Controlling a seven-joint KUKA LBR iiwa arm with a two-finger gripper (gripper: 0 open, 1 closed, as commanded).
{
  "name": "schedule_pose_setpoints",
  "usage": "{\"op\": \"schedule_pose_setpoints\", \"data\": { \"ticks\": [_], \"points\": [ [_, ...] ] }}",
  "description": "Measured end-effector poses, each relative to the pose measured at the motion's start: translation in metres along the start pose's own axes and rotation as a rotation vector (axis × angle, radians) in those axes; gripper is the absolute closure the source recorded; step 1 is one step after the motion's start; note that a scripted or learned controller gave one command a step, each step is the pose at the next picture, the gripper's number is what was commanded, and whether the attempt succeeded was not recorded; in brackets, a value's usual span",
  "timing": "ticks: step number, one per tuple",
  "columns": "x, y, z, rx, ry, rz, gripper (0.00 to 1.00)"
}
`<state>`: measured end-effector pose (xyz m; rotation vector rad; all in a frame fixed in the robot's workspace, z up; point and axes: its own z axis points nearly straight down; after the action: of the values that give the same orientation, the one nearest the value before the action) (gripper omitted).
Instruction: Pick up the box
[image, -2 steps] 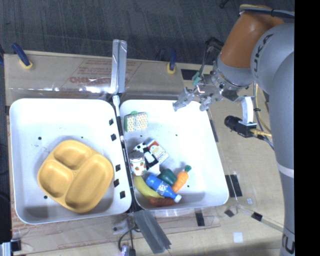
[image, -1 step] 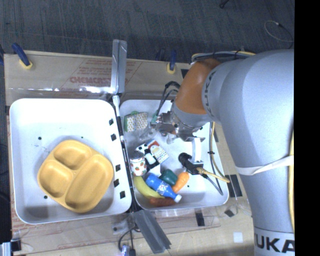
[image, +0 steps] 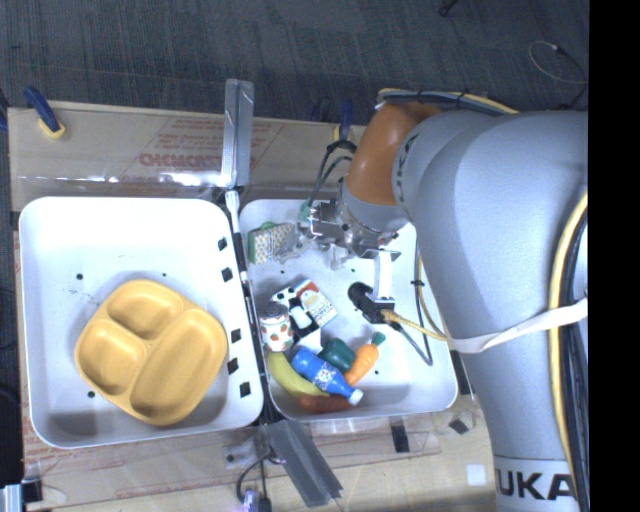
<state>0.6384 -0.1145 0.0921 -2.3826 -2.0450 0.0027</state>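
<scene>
The box (image: 308, 305) is a small carton with a black-and-white cow pattern and a red patch. It lies tilted in the middle of the right bin (image: 432, 388). The gripper (image: 328, 228) hangs over the bin's far end, under the orange wrist band (image: 380, 160). It is above and slightly right of the box and apart from it. Nothing shows between box and gripper but bare bin floor.
A green-and-white packet (image: 270, 241) lies just left of the gripper. Near the box are a small can (image: 274, 329), a banana (image: 288, 376), a blue bottle (image: 324, 373), a green item (image: 338, 352) and a carrot (image: 364, 360). A yellow divided plate (image: 150, 348) sits in the left bin (image: 60, 240).
</scene>
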Motion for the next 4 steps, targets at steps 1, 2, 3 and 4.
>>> {"op": "schedule_pose_setpoints", "data": {
  "ticks": [1, 2, 3, 4],
  "points": [
    [0.001, 0.0, -0.01, 0.001, 0.001, -0.005, 1.0],
    [0.001, 0.0, -0.01, 0.002, 0.001, -0.005, 0.0],
    [-0.074, 0.005, 0.0, -0.002, 0.0, 0.116, 0.0],
    [-0.013, 0.021, 0.0, -0.001, 0.001, 0.364, 0.0]
  ]
}}
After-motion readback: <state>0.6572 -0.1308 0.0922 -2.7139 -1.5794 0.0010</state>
